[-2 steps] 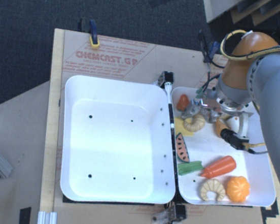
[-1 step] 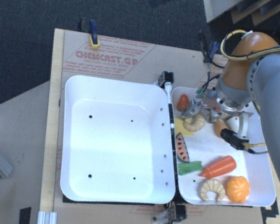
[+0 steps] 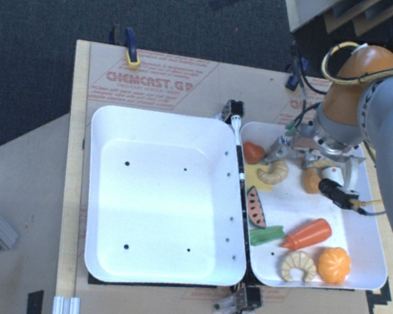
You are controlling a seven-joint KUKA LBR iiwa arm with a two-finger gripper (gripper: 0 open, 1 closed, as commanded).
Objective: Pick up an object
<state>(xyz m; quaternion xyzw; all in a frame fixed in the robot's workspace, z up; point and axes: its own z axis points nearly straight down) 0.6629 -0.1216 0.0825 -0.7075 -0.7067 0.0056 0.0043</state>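
Bin (image 3: 378,248) under the arm, near to far.

- **Near edge:** a croissant (image 3: 298,265) touched a small orange pumpkin (image 3: 334,264). The pumpkin sat toward the near corner on the arm's side.
- **Just behind them:** a carrot (image 3: 308,234) lay at a slant, its green top (image 3: 265,235) pointing at the edge shared with the second bin (image 3: 162,198).
- **Shared edge:** a watermelon slice (image 3: 254,207) lay along it, just past the green top.
- **Far part:** a curved roll (image 3: 274,173) partly covered a yellow patch (image 3: 253,176). A brown lump (image 3: 312,180) sat near it but apart. A tomato (image 3: 254,152) sat closer to the far corner by the shared edge.
- **Far edge:** the gripper (image 3: 297,156) hung low, roughly between roll and lump and just beyond both. Couldn't tell how wide it was set. Nothing visibly held.

Relation that mattered: the curved roll looked like the closest pick. It lay just on the near side of the gripper, offset toward the shared edge. Its long axis ran across the bin, roughly parallel to the far edge.

My read: a short move toward the near edge, a small shift toward the shared edge, then a grasp across the roll's short width.

Risk: the tomato was close by, so it could get nudged on the way down.
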